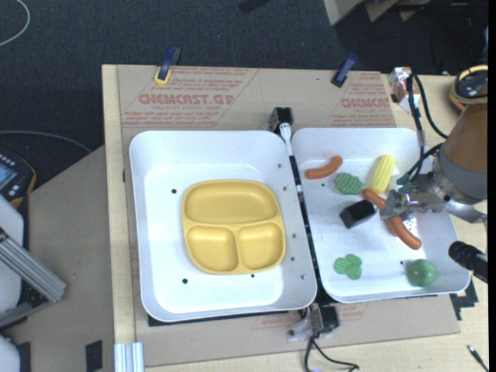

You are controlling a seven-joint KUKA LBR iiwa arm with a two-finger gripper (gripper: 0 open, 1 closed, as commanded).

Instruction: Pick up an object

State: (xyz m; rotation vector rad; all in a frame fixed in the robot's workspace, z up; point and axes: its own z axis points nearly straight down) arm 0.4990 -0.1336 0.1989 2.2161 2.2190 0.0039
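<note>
Over the right bin, near its right wall, the gripper is hovering low among a cluster of toy foods. Fingers: cannot tell whether they are parted or closed; the metal tips are blurring into the items beneath.

Nearest candidate is looking like the lower sausage, lying just below the gripper on the bin floor. Its long axis is running diagonally, upper-left end toward the gripper, lower-right end toward the bin's right wall. A second small orange piece is sitting just left of the gripper, beside the black block.

Handling judgement: the sausage is appearing to be a light, smooth plastic toy, fairly stiff and likely slippery, so it is prone to rolling or squirting out. Best hold would be across the narrow width at mid-length, fingers set perpendicular to the long axis.

Also lying in this bin: corn cob, another sausage, green ball. Yellow divided plate is resting in the left bin.
</note>
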